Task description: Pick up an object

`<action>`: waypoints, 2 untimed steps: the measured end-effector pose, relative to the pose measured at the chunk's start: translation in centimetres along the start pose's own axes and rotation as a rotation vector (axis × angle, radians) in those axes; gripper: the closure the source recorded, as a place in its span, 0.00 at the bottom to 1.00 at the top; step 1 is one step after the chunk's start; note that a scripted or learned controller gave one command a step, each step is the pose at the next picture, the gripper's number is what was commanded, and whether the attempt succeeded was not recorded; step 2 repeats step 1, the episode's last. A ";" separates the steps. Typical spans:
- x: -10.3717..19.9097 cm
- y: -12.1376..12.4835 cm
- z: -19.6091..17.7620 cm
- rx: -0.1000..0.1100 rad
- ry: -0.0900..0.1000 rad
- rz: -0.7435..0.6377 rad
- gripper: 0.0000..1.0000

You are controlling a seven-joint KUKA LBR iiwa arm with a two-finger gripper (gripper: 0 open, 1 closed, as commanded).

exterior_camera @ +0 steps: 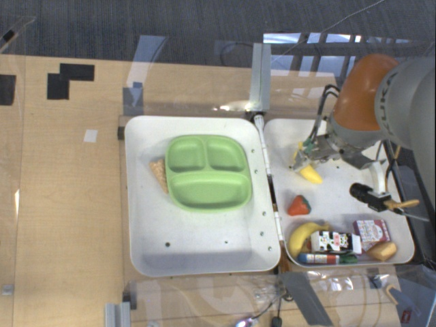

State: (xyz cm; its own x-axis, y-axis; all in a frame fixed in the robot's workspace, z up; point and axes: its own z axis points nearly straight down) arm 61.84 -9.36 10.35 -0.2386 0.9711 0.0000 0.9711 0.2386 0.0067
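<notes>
I couldn't tell the gripper's (pixel 304 157) opening above the yellow piece (pixel 311 176), at its five o'clock; it looked light, smooth, best pinched across the middle.

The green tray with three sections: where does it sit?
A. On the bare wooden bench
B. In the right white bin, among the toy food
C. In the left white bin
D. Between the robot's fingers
C: the green tray lies flat in the left white bin, apart from the toy food in the right white bin.
</notes>
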 end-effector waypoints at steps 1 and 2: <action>4.7 4.2 -8.1 0.003 -0.001 0.138 1.00; 4.7 4.2 -8.1 0.003 -0.001 0.138 1.00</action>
